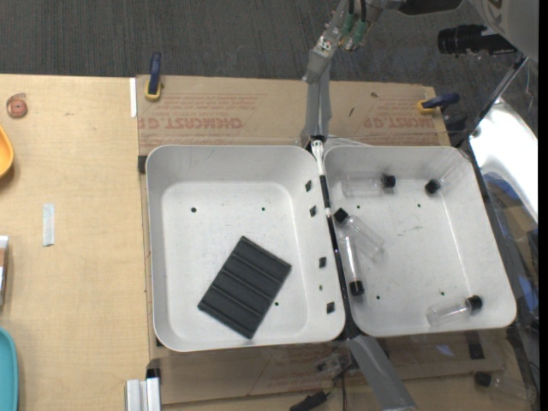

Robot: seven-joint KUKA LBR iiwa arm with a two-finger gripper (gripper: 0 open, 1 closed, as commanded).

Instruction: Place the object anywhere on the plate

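- The gripper [336, 38] hangs high above the far edge of the bench, beyond the seam where the two bins meet; whether it is open or closed cannot be told from here, and nothing can be made out in its grasp
- The plate [246, 286], a dark ribbed slab, lies askew on the floor of the left bin [163, 255], toward its near edge, with nothing on it
- The candidate objects are clear vials with black caps in the right bin [492, 255]: two lie end to end along its left wall [349, 245], one sits near its far edge [370, 183], and one lies by the near right corner [451, 312]
- By my reading the task is at its start: the pick is not yet made
- The next move calls for coming down into the right bin over one vial. The near right corner vial looks the easiest choice, since those against the left wall leave little room beside the wall
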